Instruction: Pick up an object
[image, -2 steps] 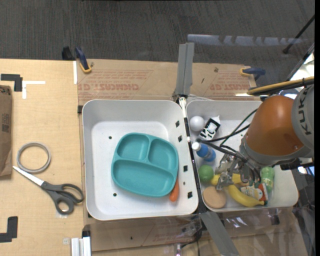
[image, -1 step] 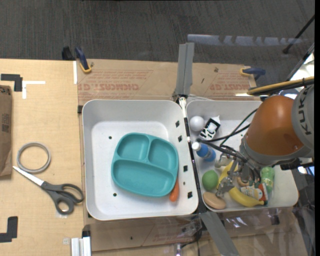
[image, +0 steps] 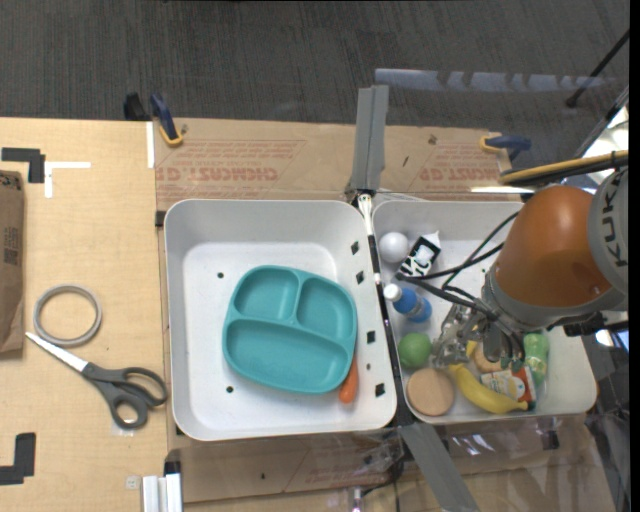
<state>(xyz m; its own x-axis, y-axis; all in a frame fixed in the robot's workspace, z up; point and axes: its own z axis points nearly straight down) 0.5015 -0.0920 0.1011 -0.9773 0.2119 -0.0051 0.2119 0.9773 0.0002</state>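
My gripper (image: 462, 338) hangs low in the right bin (image: 470, 212), below the orange band of the arm (image: 552, 250). It sits just above a yellow banana (image: 488, 392) and beside a green ball (image: 415, 349). A round tan disc (image: 431, 392) lies at the bin's front. A white ball (image: 394, 245), a black-and-white item (image: 421, 256) and a blue-and-white bottle (image: 407, 301) lie farther back. A green packet (image: 536, 352) peeks out beside the arm. The arm hides the bin's right half.
The left bin (image: 190, 300) holds a teal divided plate (image: 291, 330) and an orange carrot (image: 348, 384) at its front right. Outside on the bench lie scissors (image: 105, 380) and a roll of tape (image: 67, 314). A grey divider post (image: 368, 140) stands behind the bins.
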